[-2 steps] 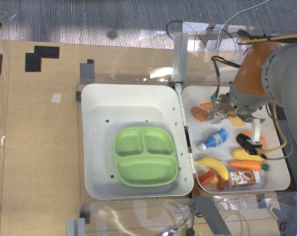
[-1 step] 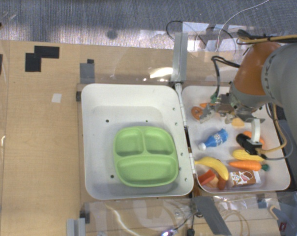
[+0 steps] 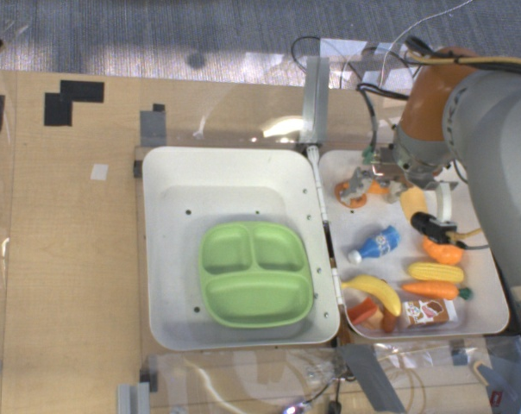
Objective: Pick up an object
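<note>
My gripper [image 3: 361,185] hangs low over the far left corner of the right bin [image 3: 493,317], at the end of the grey arm with its orange band. Right under it lies a small orange toy [image 3: 354,199], touching or nearly touching the gripper tip. Whether the toy is gripped is hidden by the gripper body. Elsewhere in this bin lie a blue bottle [image 3: 375,244], a banana [image 3: 375,290], a corn cob [image 3: 436,272], a carrot [image 3: 433,291], an orange fruit [image 3: 443,253] and a yellow piece [image 3: 413,202].
A small carton [image 3: 429,312] and a red toy [image 3: 364,311] lie at the right bin's near edge. The left bin [image 3: 170,188] holds a green divided plate [image 3: 256,272]. A metal divider [image 3: 315,102] stands between the bins at the back.
</note>
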### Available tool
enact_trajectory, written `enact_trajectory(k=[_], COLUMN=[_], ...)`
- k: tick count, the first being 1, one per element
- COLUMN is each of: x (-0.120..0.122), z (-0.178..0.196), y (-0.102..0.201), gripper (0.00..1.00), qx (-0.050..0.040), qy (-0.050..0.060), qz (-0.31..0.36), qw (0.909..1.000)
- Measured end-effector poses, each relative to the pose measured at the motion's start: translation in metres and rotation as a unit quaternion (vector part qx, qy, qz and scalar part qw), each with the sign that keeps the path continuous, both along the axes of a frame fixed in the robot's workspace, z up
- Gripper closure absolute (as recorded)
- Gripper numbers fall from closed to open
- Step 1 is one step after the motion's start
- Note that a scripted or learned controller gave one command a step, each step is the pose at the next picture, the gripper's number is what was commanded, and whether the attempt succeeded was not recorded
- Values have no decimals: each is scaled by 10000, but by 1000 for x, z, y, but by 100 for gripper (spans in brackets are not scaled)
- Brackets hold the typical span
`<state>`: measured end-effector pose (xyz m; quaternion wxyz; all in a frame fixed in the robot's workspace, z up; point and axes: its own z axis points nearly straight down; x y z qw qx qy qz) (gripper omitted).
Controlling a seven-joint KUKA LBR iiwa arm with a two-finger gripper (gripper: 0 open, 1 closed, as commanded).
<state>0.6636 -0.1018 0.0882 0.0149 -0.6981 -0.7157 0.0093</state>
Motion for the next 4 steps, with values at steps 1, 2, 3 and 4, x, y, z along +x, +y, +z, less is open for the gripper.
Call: enact_trajectory(k=[1,2,3,4], x=[0,2,2,-5], z=[0,13,13,7], y=[0,2,3,13], gripper=[0,100,0,0], qx=[-1,11,12,-61], qy=[-2,-10,-9,-266], qz=[0,36,41,105], qw=[10000,10000,10000,9996])
